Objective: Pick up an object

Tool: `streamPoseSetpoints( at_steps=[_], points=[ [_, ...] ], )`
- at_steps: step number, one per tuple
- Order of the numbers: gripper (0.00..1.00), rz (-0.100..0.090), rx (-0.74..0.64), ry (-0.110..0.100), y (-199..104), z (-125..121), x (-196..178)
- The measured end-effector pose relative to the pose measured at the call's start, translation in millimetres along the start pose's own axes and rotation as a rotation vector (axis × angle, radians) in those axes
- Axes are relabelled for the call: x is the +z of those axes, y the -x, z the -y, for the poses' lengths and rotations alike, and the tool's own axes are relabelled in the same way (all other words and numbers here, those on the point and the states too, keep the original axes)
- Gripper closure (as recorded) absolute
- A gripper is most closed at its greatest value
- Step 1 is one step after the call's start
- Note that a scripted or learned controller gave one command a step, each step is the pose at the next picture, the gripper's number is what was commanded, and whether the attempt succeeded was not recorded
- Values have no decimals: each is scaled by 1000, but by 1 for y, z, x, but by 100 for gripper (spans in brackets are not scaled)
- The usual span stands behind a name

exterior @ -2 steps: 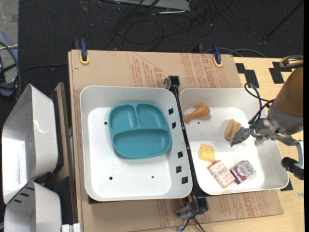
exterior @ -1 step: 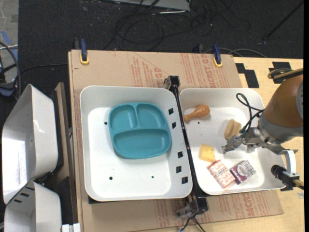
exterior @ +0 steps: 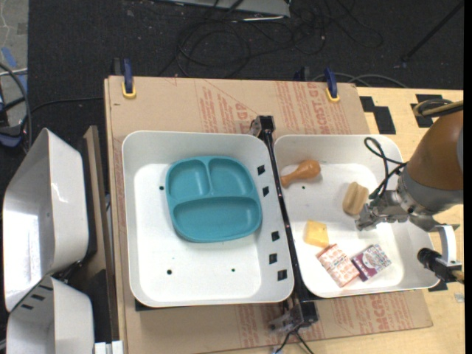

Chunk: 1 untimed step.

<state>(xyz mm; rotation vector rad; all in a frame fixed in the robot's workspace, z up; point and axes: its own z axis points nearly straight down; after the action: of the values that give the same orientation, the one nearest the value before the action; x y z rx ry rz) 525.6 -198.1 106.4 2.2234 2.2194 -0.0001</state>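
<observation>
The right bin (exterior: 335,290) holds several small objects. A tan drumstick-shaped piece (exterior: 301,172) lies near its far left. A beige bread-like block (exterior: 355,198) sits mid-bin. A yellow cheese wedge (exterior: 316,234) lies nearer the front, with a red-and-white packet (exterior: 335,263) and a purple-and-white packet (exterior: 372,260) in front of it. My gripper (exterior: 366,218) hangs low in the right bin, just right of the beige block and above the purple packet. Nothing shows between its tips.
The left bin (exterior: 147,271) bears a teal divided plate (exterior: 214,199). A black divider with clips (exterior: 279,212) runs between the bins. The arm's orange band (exterior: 442,153) and grey wrist cover the right bin's right side. White containers (exterior: 44,212) stand off the bench's left.
</observation>
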Motion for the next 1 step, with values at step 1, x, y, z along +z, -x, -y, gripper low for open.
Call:
streamPoseSetpoints(
  at_steps=[1],
  points=[
    [100,2,0,5,4,5,-61]
  ],
)
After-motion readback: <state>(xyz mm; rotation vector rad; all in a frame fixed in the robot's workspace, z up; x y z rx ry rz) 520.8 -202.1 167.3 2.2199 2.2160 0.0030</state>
